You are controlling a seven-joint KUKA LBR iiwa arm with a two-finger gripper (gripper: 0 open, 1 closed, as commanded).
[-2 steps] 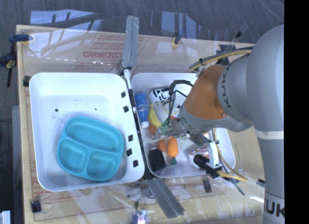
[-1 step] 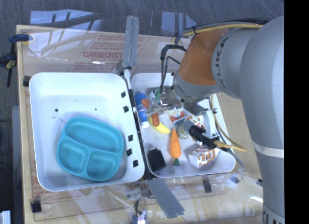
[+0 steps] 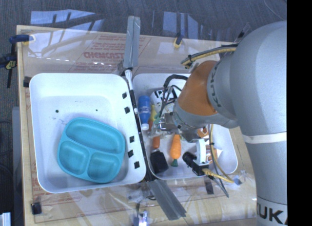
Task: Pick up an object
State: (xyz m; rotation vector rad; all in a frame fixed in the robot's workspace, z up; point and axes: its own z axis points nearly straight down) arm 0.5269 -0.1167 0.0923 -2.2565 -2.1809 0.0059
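Note:
My gripper (image 3: 167, 122) reaches down into the right bin (image 3: 229, 164), under the grey arm and its orange band, which cover most of that bin. A blue bottle (image 3: 144, 108) lies along the bin's left wall, just left of the gripper. An orange carrot-shaped toy (image 3: 175, 146) lies just below the gripper, pointing toward the front. A small orange piece (image 3: 156, 142) and a black block (image 3: 158, 161) lie at the front left of the bin. A thin green and yellow item (image 3: 152, 118) sits beside the bottle. What lies under the wrist is hidden.
The left bin (image 3: 44, 98) holds a light blue divided plate (image 3: 91, 149) in its front half. A grey divider bar (image 3: 130, 45) runs between the bins. The arm's large grey body (image 3: 258, 84) overhangs the bench's right side.

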